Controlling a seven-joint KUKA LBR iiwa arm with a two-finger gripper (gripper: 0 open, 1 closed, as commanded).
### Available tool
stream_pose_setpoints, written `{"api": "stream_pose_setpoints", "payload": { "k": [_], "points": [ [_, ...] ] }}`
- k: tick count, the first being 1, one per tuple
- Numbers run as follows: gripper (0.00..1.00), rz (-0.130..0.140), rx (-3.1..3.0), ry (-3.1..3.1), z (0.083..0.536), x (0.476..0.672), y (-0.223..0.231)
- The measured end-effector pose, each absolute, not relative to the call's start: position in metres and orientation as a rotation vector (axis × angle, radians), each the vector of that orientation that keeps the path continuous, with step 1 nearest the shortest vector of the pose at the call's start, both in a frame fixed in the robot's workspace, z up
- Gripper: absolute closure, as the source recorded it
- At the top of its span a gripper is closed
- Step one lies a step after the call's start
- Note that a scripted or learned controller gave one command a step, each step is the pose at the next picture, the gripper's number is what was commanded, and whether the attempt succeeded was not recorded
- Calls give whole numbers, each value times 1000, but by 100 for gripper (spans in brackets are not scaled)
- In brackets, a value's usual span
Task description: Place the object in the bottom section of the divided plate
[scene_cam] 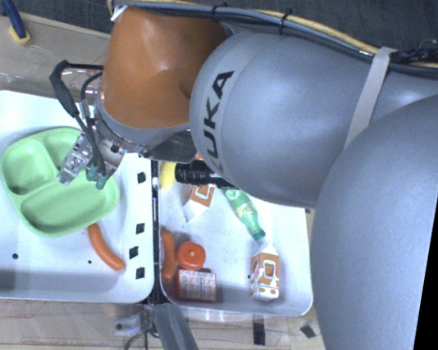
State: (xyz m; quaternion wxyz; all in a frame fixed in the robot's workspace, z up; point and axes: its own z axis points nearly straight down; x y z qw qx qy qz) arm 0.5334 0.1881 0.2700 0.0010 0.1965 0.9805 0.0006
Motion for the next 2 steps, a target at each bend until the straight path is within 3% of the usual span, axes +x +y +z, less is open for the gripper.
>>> {"api": "stream_pose_setpoints", "payload": {
  "k": [1,2],
  "points": [
    [100,-3,412,3117,182,475,218],
    [0,-3,413,3117,183,476,218]
  ]
}}
